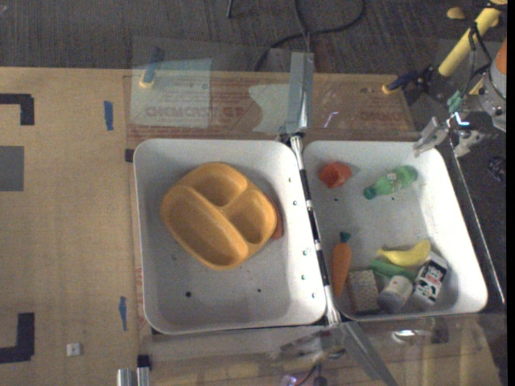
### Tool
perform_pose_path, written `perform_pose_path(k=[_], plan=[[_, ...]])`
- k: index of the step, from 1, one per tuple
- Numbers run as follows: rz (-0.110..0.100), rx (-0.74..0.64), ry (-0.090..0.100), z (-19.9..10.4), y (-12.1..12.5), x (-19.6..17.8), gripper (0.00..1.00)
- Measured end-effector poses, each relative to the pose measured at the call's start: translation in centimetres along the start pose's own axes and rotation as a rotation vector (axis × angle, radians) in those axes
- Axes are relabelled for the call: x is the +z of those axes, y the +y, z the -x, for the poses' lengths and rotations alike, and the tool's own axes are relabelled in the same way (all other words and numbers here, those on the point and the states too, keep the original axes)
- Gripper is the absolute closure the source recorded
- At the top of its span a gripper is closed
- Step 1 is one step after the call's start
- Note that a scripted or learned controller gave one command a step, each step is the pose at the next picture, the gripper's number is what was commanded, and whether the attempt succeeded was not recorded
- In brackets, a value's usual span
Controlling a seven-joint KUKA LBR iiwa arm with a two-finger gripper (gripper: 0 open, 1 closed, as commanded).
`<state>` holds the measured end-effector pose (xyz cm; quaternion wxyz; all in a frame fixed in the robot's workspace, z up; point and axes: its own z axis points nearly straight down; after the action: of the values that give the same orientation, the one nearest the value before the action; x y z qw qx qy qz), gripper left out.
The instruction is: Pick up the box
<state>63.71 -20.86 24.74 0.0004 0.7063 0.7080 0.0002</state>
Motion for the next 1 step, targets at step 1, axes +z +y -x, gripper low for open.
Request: perform_pose_path(k=[1], plan=[[0.002, 0.309, -0.002, -0.84, -3.24, -12.25, 0.0]])
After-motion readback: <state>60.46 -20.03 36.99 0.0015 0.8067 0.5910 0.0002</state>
